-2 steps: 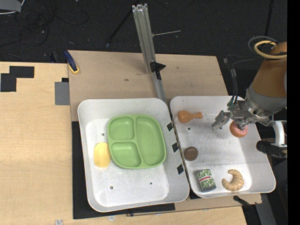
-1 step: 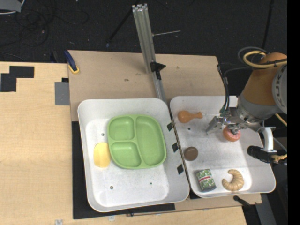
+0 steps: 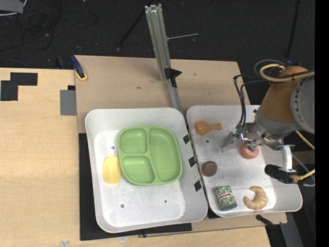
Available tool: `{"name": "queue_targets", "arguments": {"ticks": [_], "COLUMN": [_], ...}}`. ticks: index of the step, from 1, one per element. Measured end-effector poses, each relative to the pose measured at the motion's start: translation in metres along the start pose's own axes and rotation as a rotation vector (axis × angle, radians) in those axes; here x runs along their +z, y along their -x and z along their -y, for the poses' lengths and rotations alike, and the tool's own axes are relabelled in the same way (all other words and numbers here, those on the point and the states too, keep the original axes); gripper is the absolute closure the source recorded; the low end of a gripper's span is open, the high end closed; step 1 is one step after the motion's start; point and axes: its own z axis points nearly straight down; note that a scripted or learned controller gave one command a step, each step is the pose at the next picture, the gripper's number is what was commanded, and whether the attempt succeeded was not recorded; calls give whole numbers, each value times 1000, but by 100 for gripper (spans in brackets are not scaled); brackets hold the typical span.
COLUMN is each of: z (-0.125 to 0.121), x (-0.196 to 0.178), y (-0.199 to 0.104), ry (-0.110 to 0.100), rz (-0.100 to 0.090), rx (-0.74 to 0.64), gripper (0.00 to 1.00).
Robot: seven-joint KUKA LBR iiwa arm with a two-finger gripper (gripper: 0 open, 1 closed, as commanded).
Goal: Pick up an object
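The small round pink-red object lies at 3 o'clock in the right white bin, under the gripper, probably its target; I cannot tell the pincer's state.

Hidden and hard-to-read parts around the right bin

The end effector sits low over a pink, doughnut-like object, covering its upper part, and whether its fingers are spread or closed cannot be made out among the metal parts and cables. The arm runs out of the picture at the right, so its base is cut off. The small green packet bears print too fine to read. The right bin has its far right rim partly covered by the arm and a black fitting. The counter is cut off at the left and bottom edges.
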Motion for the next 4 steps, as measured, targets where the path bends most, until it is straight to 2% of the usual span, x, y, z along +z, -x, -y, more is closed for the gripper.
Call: {"name": "queue_targets", "arguments": {"ticks": [1, 2, 3, 4], "z": [1, 3, 10, 10], "x": [-7, -52, -112, -139], "y": [1, -5, -3, -2], "ry": [-3, -3, 0, -3], "rz": [1, -1, 0, -1], "rx": [3, -3, -3, -3], "gripper": [100, 100, 100, 100]}}
